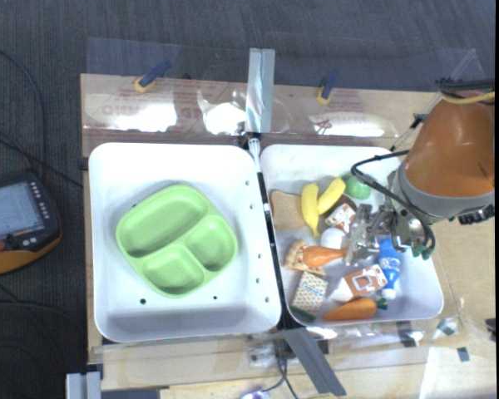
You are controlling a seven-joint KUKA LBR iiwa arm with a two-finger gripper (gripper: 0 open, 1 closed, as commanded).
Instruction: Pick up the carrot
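Since gripper hangs mid-bin, jaw state untellable, carrot at its 6 o'clock, neighbouring packets risk being grabbed instead.

Arm reaching in, gripper lowered

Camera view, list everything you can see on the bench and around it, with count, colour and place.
Bins: two, white, side by side on the bench.
Divided plate: one, green, in the left bin.
Carrot: one, orange, near front edge of the right bin.
Bananas: two, yellow, back of the right bin.
Chicken leg: one, orange-brown, middle of the right bin.
Bottle: one, blue, right bin, beside the gripper.
Handheld controller: one, grey and orange, on the floor left of the bench.
Gripper: one, grey, low over the right bin's clutter.
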